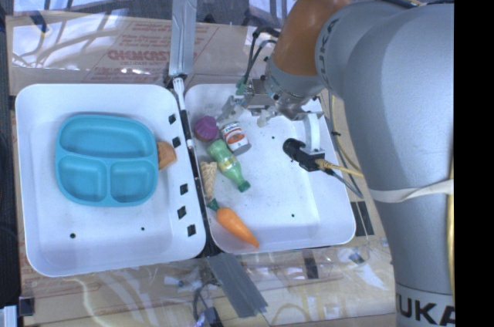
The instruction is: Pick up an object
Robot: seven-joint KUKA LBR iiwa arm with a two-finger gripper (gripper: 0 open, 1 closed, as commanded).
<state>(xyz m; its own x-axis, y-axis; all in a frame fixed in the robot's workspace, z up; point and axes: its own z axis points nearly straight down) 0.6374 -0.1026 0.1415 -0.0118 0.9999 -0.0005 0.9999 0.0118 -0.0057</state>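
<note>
Gripper [241, 103] hovers at the right bin's [332, 219] upper left; whether it is spread, I cannot tell. Small can [235, 138] lies just below it, green bottle [228, 164] slanting toward lower right beyond.

The bulky grey arm [394, 109] comes in from the right side of the view and fills much of it, its smooth rounded casing curving up and over toward the left. The orange band [305, 28] sits just above the wrist. Below it the two-finger metal pincer [245, 103] angles down and to the left, cables trailing along the wrist
</note>
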